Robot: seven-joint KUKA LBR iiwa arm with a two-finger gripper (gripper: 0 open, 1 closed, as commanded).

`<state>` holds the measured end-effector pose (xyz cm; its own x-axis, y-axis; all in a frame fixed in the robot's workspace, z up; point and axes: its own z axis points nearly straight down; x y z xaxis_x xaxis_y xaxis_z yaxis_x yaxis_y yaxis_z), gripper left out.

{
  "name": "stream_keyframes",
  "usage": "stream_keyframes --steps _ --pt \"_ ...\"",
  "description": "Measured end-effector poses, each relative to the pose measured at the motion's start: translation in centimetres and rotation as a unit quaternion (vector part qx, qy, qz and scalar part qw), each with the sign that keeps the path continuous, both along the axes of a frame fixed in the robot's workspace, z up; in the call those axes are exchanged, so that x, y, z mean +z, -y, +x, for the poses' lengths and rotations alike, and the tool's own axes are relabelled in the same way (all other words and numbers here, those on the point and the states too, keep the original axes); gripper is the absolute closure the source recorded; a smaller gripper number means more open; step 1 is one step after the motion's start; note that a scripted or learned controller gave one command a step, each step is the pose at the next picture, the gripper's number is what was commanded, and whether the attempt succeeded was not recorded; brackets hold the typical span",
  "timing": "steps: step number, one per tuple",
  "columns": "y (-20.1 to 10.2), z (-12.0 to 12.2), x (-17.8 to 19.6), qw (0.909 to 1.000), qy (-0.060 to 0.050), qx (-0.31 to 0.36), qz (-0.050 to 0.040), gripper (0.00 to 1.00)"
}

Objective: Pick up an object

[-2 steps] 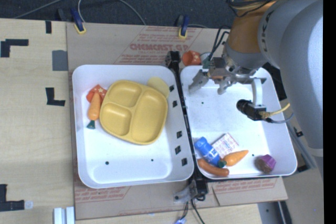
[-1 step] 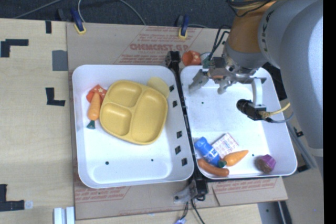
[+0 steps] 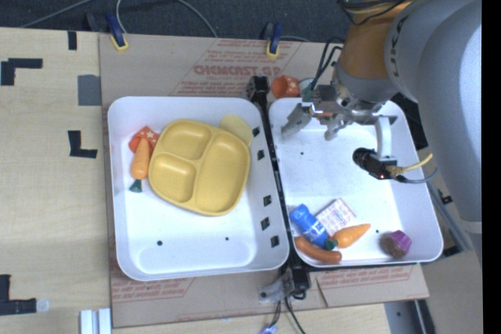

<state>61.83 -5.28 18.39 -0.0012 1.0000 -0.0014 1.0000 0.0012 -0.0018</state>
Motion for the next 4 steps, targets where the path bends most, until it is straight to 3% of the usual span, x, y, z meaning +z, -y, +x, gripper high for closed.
stream_keyframes --steps 4 --pt "0.0 0.0 0.0 1.0 0.0 0.0 0.0 0.0"
